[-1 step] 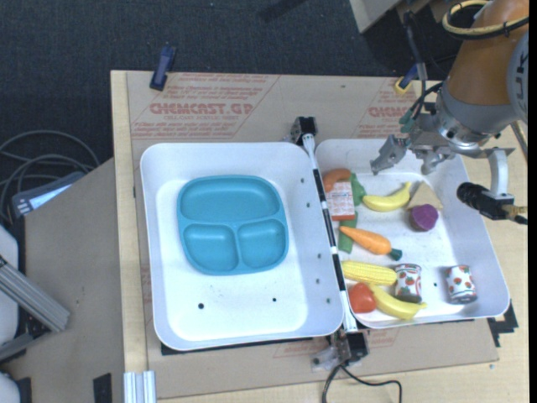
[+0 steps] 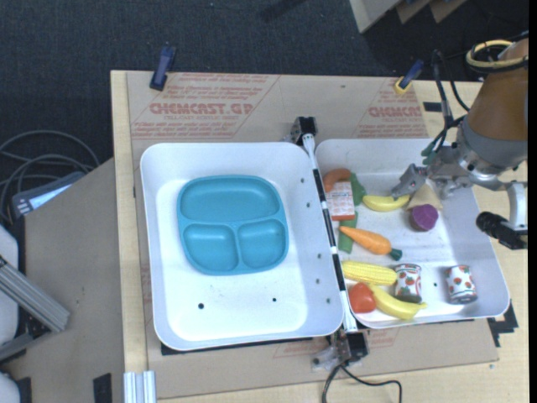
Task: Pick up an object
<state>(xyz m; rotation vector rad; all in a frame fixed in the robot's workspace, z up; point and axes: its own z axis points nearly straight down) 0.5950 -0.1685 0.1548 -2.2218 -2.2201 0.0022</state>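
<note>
My gripper hangs open over the back of the right bin, with nothing between its fingers. Just below it lie a small yellow banana and a purple plum-like piece. The left finger is close above the banana's right end. Further forward in the same bin are a carrot, a corn cob, a second banana, a red tomato and two small cans. A red and white carton lies by the bin's left wall.
The left bin holds a blue divided plate. An orange piece and a green piece sit beside the carton. The arm's orange band rises at the right edge. Cables lie on the floor at left.
</note>
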